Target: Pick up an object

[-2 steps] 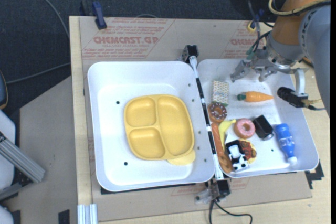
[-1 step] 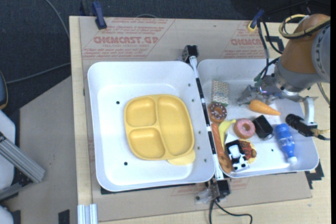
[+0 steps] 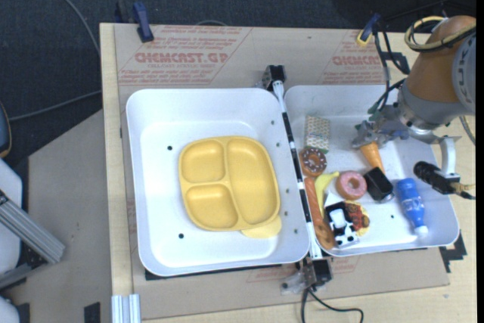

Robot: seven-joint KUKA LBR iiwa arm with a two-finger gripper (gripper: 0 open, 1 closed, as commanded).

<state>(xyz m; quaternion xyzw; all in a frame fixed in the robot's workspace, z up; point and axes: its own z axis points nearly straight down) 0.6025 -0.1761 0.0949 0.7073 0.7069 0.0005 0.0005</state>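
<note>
Arm [image 3: 442, 83]: grey rounded housing, wide orange band above the wrist. Yellow-and-black cable loop [image 3: 425, 30] on top, dark cables down the side. Claw [image 3: 370, 134] end is dark grey metal, detail too small to resolve.

Yellow tray [image 3: 227, 182], blue bottle [image 3: 411, 204]

The scene is viewed by one fixed camera set high above the bench [image 3: 227, 49], tilted down at a slant. Both white bins, left [image 3: 151, 163] and right [image 3: 439, 227], are taken in whole, with dark floor seen beyond the far edge.
</note>
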